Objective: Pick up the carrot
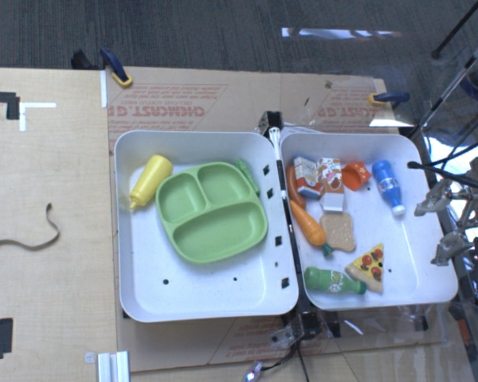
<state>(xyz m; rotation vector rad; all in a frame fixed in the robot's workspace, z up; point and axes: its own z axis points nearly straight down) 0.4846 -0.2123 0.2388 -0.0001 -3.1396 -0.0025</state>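
Dark grey carpet up top, then a pale wooden bench (pixel 48 293) with a sheet of cardboard (pixel 191 106) clamped on it, and the two white bins sit on that side by side. From the overhead camera, the left bin (pixel 131 293) has a green divided plate (pixel 213 212) and a yellow bottle (pixel 149 179) tucked against its upper left edge, nothing there matters for this job. The right bin (pixel 430 289) is where all the toy food is: the carrot (pixel 307 221) lies flat close to that bin's left wall, running diagonally with its green stub pointing down-right, just beside a slice of bread (pixel 339 232), maybe touching it, and with a white cube (pixel 332 203) just above that. A reddish sausage (pixel 291 183) sits right above the carrot's fat end, then a couple of little cartons (pixel 317 176), a blue bottle (pixel 388 185), a pizza slice (pixel 368 263) and a green bottle (pixel 333 281) along the bottom. The gripper (pixel 446 225) looks to be the metal bit over the far right rim of that bin, well apart from the carrot, and honestly it's too blurry there to say whether it's open or closed. So as far as I can judge, basically nothing is done: carrot untouched on the bin floor, and the whole reach across, descend, grab and lift is left to do. Tight spot too with the bin wall and bread crowding it
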